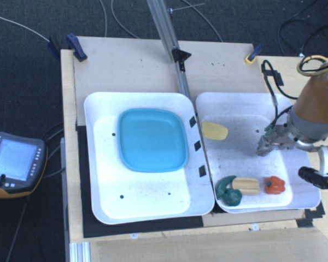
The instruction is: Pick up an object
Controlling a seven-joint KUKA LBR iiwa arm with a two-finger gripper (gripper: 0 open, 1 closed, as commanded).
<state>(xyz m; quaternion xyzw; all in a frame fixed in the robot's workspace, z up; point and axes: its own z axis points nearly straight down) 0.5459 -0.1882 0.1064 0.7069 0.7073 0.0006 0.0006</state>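
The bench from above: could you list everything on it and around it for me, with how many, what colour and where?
Bins: two, white, side by side on the bench.
Plate: one, light blue, in the left bin.
Yellow piece: one, yellow, upper left of the right bin.
Green piece: one, dark green, near edge of the right bin.
Tan block: one, tan, just right of the green piece.
Red piece: one, red-orange, right of the tan block.
Handheld screen unit: one, grey and orange, left of the bench.
Clamps: two, blue, at the far corners.
Cables: several, on the dark floor.
Arm: one, grey and orange, from the right.
Pincer: one, grey, over the right bin.

Dark carpet (pixel 27 64) strewn with cables (pixel 106 7); pale wooden bench (pixel 131 64).
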